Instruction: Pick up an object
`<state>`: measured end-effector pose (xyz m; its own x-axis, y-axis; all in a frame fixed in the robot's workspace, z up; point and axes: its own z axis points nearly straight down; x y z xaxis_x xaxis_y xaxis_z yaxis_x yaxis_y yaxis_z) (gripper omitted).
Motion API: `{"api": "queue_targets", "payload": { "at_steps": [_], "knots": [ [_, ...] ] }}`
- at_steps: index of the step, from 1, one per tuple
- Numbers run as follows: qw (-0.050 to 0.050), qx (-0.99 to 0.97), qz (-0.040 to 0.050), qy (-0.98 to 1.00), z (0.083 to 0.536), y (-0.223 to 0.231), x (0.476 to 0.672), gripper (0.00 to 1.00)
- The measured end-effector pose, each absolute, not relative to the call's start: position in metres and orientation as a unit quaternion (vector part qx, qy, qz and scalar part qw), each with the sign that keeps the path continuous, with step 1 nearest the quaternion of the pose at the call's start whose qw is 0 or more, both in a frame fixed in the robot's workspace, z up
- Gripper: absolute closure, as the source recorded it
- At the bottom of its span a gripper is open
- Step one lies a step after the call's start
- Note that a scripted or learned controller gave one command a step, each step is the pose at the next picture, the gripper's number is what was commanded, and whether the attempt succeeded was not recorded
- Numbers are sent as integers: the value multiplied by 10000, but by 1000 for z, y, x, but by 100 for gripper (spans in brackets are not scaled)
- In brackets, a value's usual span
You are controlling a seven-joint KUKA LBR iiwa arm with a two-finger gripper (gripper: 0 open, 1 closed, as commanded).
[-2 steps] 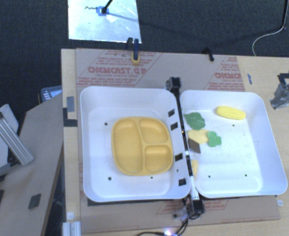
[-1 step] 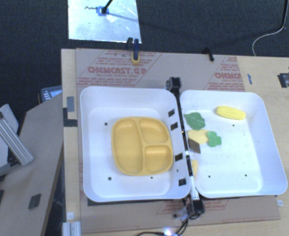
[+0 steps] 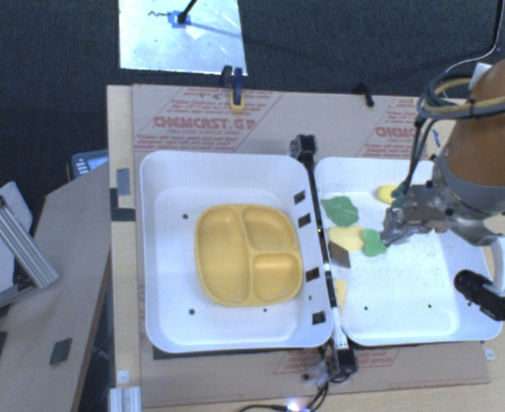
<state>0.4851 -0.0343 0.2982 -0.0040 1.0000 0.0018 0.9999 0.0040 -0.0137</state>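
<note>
Camera view from where I'm standing: nearest, at about 7 o'clock, the left bin (image 3: 158,316) just holds a yellow divided plate (image 3: 246,254), parked out of the way. Further back at 3 o'clock, the right bin (image 3: 424,320) has the loose bits: green piece (image 3: 373,244), green leaf (image 3: 340,209), yellow piece (image 3: 386,194). Claw (image 3: 392,233) hangs right over that green piece, probably lining up a grab. Can't tell how open it is or if it's got anything.

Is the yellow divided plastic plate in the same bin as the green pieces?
No, the yellow divided plastic plate lies in the left bin; the green pieces lie in the right.
</note>
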Motion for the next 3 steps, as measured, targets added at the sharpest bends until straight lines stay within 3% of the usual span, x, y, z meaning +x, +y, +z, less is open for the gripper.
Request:
{"api": "queue_targets", "payload": {
  "at_steps": [1, 2, 3],
  "knots": [
    [-12, -7034, -25, -7108, 340, 20, 487, 100],
    [34, -7001, 12, -7140, 243, 178, 484, 100],
    [-38, -7089, -44, -7053, 342, 95, 488, 100]
  ]
}}
